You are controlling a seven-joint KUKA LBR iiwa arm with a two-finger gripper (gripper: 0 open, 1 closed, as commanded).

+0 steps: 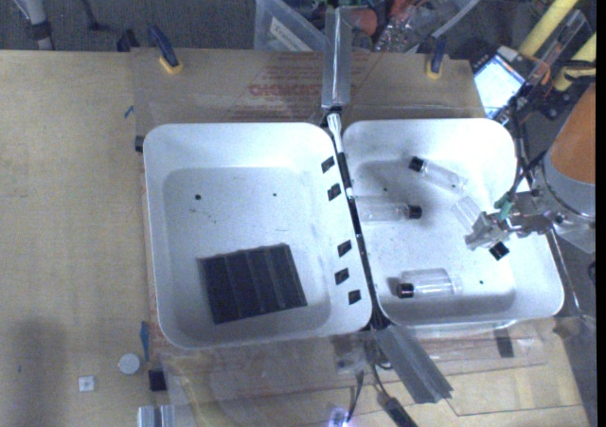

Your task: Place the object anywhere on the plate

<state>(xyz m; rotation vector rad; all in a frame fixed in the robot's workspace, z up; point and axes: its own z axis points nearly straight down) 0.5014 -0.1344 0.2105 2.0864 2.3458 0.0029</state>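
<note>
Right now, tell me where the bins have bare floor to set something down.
Left bin: bare floor above and right of the black plate. Right bin: crowded, with clear vials across its floor and the gripper at its right side.

Hand [485,234] hovers over right bin [540,307] holding three clear vials [426,284].

One fixed camera above the bench, angled down, both white bins [161,226] in frame, moderately close

You have two white bins [161,169]; the left holds a black ribbed plate [252,282], the right three clear vials [424,284] with black caps. Bench [66,179] tan.
</note>
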